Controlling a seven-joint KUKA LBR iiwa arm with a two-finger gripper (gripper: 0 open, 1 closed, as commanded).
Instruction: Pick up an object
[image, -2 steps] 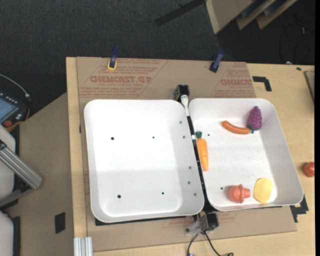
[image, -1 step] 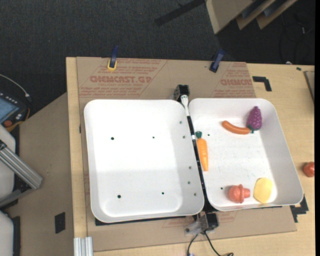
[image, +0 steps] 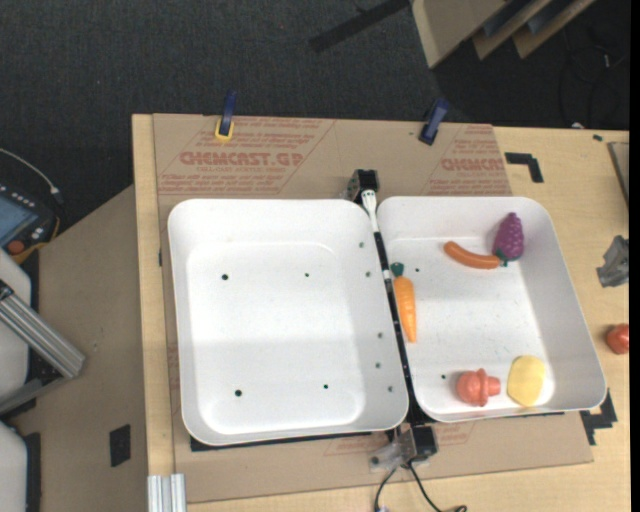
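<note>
Nearest edge of the right bin (image: 480, 325): a yellow lemon-like toy (image: 527, 380) and a red-pink toy (image: 477, 387) are sitting just beside each other against the near wall, looking as if they slid into that corner. Both are rounded and stubby. The lemon is looking smooth and plump; the red one is lumpier, shape unclear.

Mid bin: an orange carrot (image: 404, 309) with a small green top is lying lengthwise along the divider side, touching or nearly touching the inner wall. That placement is probably making it awkward to grab, since the wall is crowding one side.

Far end: an orange sausage-shaped toy (image: 472, 256) is lying crosswise, its right tip meeting a purple grape bunch (image: 509, 236) near the far right corner. The two being this close is likely complicating a clean pick of either.

The left bin (image: 200, 260) is sitting alongside, its floor showing only small dark dots. Both bins are resting on a cardboard sheet (image: 300, 155), held at the far edge by a yellow-blue clamp (image: 226, 120) and a blue clamp (image: 433, 122).

Gripper (image: 613, 262): a grey piece is poking in at the right edge, outside the bin and well apart from every toy. Cannot tell how far open it is; nothing is visibly held. Pick not yet started, judging by this.
</note>
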